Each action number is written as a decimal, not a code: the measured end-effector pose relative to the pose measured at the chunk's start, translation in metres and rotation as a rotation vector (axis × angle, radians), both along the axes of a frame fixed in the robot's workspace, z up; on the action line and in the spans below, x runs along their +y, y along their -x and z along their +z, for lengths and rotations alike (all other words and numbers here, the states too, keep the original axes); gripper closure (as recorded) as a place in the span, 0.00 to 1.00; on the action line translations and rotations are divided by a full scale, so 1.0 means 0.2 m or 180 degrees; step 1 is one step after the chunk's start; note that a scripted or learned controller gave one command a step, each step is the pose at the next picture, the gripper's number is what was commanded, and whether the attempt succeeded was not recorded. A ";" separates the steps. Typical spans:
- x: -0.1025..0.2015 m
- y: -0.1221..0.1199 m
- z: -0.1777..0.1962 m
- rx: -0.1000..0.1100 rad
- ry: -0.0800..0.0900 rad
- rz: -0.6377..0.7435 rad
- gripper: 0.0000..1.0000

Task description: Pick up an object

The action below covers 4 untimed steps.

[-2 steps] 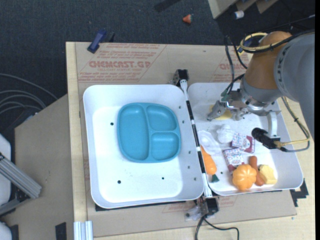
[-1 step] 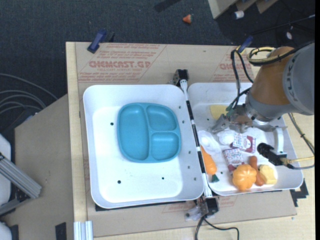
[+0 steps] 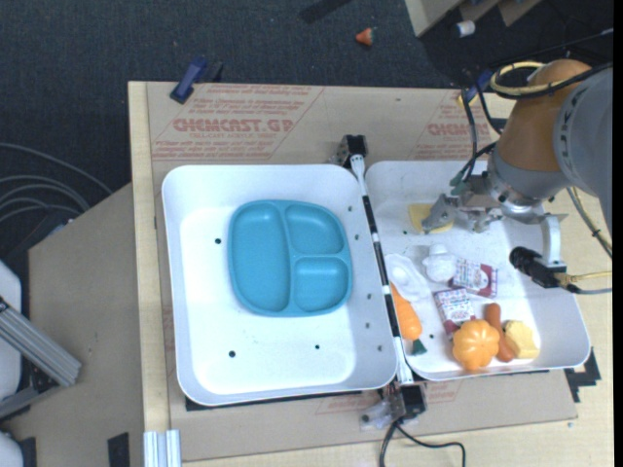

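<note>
right bin stocked, arm low over its far end

item 1. grey arm with an orange band (image 3: 531, 129), reaching in from the right. its two-finger gripper (image 3: 465, 212) sits low over the far end of the shallow white right bin (image 3: 565, 353). whether it is open, closed or gripping anything cannot be told from this slanted view. nothing is visibly caught in it.

item 2. flat pale yellow piece (image 3: 424, 218), lying just beside the gripper, toward the bin divider. judged the likeliest target, being nearest the tool; contact cannot be confirmed.

item 3. loose stock, heaped toward the bin's near half, so pieces crowd and touch: crumpled white lump (image 3: 438, 261); white packet with red print (image 3: 474, 278); a second red-and-white packet (image 3: 454, 306); round orange fruit-shaped toy (image 3: 476, 344); small red sausage-shaped piece (image 3: 494, 315); pale yellow block (image 3: 522, 339); orange carrot-shaped toy (image 3: 407, 317), lying along the divider.

item 4. shallow white left bin (image 3: 195, 339), holding a light blue three-compartment tray (image 3: 288, 257) near its middle, well apart from the gripper.

status, as a judgement: pick not yet shown complete. the far end is sparse, which suits a clean grasp.
</note>
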<state>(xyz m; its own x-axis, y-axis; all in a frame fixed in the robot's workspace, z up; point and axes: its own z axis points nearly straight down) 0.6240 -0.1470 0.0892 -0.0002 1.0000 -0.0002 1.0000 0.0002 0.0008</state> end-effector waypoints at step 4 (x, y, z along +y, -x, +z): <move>0.19 -0.17 0.03 -0.0011 0.0001 0.0006 1.00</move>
<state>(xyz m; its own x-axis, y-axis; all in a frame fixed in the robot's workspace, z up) 0.6573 -0.1098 0.0954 -0.0020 1.0000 -0.0004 1.0000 0.0020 0.0041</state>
